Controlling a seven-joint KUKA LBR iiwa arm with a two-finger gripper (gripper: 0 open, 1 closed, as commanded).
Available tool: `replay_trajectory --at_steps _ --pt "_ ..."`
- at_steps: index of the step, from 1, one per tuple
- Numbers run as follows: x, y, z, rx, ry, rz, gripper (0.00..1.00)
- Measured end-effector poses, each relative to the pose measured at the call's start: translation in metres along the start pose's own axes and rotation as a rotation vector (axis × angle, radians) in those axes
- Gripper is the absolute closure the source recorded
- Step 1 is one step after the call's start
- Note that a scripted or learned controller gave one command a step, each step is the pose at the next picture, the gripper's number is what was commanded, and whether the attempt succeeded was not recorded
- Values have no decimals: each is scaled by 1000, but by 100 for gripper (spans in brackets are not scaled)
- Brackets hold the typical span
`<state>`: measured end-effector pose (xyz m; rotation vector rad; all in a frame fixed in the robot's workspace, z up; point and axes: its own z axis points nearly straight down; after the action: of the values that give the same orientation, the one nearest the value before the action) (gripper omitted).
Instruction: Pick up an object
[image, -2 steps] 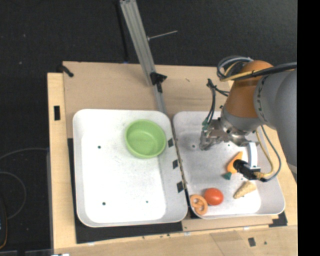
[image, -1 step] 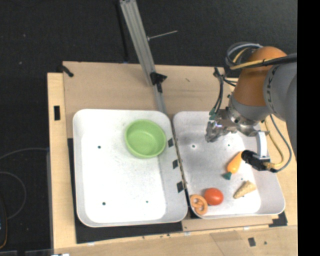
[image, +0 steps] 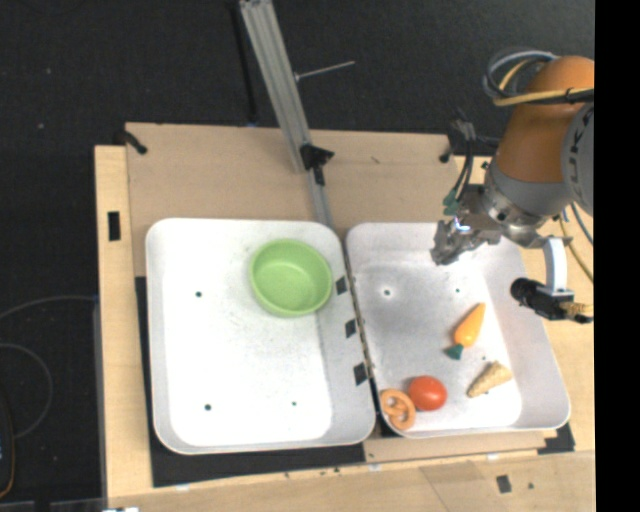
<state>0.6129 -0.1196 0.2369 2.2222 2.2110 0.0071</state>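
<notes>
Two shallow white bins sit side by side on the tan wooden bench (image: 200, 170), their inner edges touching along the middle. Left bin (image: 190, 400) carries a round light-green plastic bowl (image: 291, 277), upright, near its upper right corner, with bare speckled floor around it. Just past the divide, at the lower left corner of the right bin (image: 400, 260), lies a small orange ring-shaped pretzel toy (image: 397, 408), touching a red round tomato toy (image: 428, 392) beside it. Further right, near the lower edge, rests a pale tan wedge-shaped piece (image: 489, 379), tilted. Above it, apart from the others, an orange carrot toy with a green stem end (image: 467, 327) lies at a slant. Over the upper part of that bin hangs the arm's grey two-finger gripper (image: 447, 249), pointing down, well apart from the carrot below it; from here I cannot tell how it is set, and nothing shows in it. An orange band (image: 545, 115) sits above the wrist.
</notes>
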Motion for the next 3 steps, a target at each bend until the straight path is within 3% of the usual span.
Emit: replay_trajectory --at_steps 1,3 --pt "-1 1 -27 3 1 -7 100" --pt "100 -19 -1 8 2 -11 100"
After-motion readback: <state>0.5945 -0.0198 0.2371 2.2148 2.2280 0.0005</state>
